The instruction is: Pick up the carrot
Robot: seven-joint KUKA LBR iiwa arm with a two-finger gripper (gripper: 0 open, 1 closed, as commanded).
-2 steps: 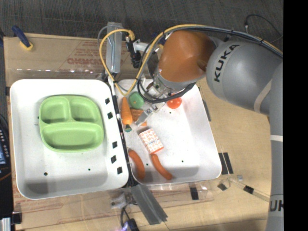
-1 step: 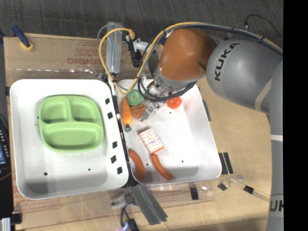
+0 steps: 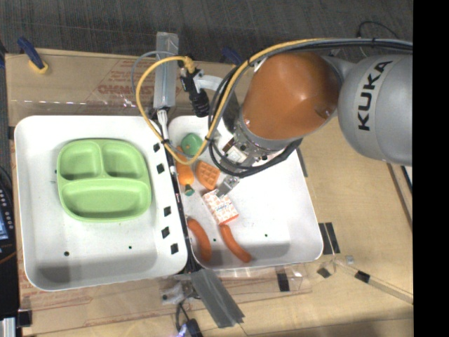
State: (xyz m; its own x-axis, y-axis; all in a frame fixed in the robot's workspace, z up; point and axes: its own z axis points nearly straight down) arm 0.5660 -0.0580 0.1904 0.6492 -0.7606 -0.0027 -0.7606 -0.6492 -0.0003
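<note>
Camera view. Left shallow white bin [image 3: 35, 209], and in its upper half a light-green plastic plate with three sections [image 3: 104, 180]. Bare white floor on every side of that plate, widest below it.

Right of the green plate, past the wall shared by the bins: right shallow white bin [image 3: 295, 223]. Small stubby orange carrot [image 3: 185, 175] at about the plate's height, close to the shared wall. Just above-right of it a round green toy vegetable [image 3: 191, 143]; just beside it, farther from the plate, a ridged orange wafer-like piece [image 3: 207, 174].

Lower and right of the plate – a red-and-white printed packet [image 3: 219, 207], then two long orange-red sausage shapes, one by the shared wall [image 3: 200, 239], one nearer the bin's near edge [image 3: 235, 244]. Open floor beyond these, farthest from the plate.

Grey arm with orange band [image 3: 287, 97] up and right of the plate. Two-finger gripper [image 3: 228, 183] low between wafer and packet – width of its opening cannot be told. Not seen holding the carrot.
</note>
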